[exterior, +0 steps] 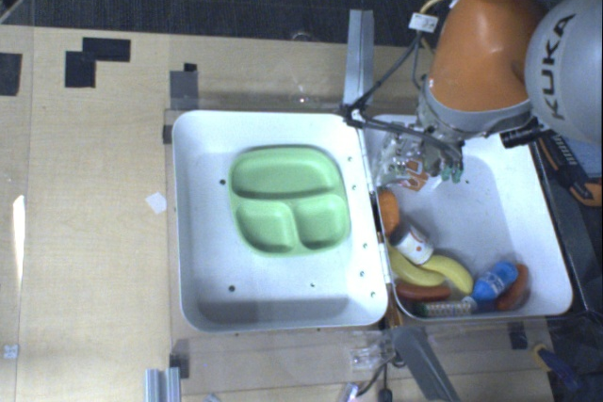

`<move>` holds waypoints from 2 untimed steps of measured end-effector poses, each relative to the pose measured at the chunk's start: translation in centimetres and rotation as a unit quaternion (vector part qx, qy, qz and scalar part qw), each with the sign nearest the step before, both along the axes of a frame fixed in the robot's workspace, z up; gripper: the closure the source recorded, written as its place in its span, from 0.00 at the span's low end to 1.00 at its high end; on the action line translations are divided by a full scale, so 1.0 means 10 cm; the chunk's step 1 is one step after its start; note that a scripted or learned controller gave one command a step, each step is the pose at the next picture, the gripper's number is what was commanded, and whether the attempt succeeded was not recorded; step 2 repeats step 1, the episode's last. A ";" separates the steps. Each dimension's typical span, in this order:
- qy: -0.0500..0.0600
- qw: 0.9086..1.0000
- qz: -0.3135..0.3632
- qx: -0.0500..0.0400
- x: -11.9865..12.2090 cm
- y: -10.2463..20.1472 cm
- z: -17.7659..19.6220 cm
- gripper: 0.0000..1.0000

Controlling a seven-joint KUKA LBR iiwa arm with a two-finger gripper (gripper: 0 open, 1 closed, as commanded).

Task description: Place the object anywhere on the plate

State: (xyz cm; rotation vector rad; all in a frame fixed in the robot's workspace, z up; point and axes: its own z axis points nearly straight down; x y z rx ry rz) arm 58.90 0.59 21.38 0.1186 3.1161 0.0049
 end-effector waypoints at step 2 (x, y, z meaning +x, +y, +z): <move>0.007 0.994 0.107 -0.001 -0.08 0.73 -0.28 1.00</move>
